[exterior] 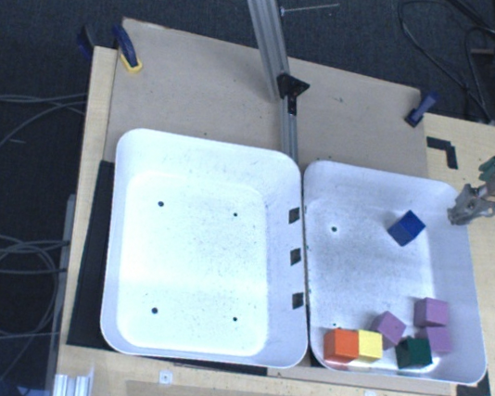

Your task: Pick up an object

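The gripper (pixel 464 212) hangs at the right bin's (pixel 362 185) far right rim, and whether it is apart or together I cannot tell at this size. Nearest it lies a small blue cube (pixel 406 227), tilted and alone; a descent here could strike the rim or nudge the cube away. The purple blocks (pixel 433 314), yellow cube (pixel 370 345), orange cube (pixel 342 344) and dark green cube (pixel 412 353) crowd the near right corner, hard to separate. The arm is cut off at right.
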